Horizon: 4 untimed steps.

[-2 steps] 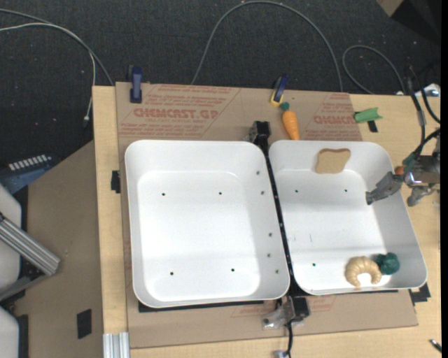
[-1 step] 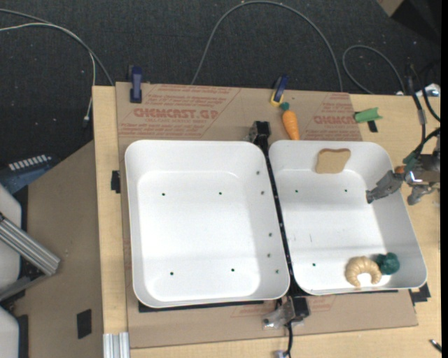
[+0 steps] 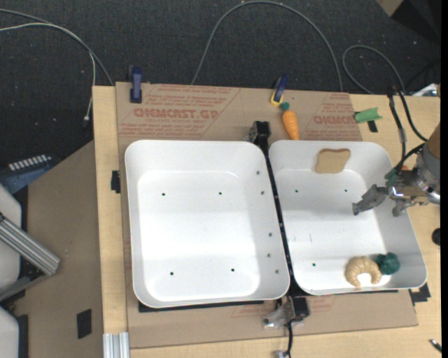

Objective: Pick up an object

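Croissant point(image 3: 363, 271) and green object point(image 3: 388, 263) seen touching at near right corner of right bin point(image 3: 329, 210); toast slice point(image 3: 332, 161) at far side. Gripper point(image 3: 381, 201) poised above bin's right middle, fingers spread wide, nothing held. Grasp judged not yet made. Left bin point(image 3: 203, 224) alongside.

You've got dark carpet point(image 3: 56, 105) behind and left of the cardboard-topped bench point(image 3: 210, 105), white cables point(image 3: 276, 7) looping across it, aluminium extrusion point(image 3: 28, 248) at the left edge. Even lighting.
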Each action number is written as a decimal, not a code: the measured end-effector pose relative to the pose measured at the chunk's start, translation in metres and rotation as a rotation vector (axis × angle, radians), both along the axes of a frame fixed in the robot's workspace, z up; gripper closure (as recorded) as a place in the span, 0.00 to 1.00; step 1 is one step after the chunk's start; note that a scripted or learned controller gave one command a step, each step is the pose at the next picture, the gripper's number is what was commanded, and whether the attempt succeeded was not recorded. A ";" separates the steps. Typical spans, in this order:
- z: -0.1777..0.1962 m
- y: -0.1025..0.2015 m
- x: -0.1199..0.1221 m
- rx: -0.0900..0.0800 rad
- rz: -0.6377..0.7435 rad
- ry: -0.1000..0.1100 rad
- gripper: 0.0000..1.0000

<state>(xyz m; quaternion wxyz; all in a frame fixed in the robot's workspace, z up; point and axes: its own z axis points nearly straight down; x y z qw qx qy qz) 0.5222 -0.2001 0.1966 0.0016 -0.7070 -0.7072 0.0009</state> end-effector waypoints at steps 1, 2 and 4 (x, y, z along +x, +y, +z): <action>-0.047 -0.008 -0.003 0.000 -0.001 0.000 0.00; -0.088 -0.009 -0.002 0.000 0.000 -0.002 0.00; -0.025 -0.019 0.002 -0.003 -0.001 -0.009 1.00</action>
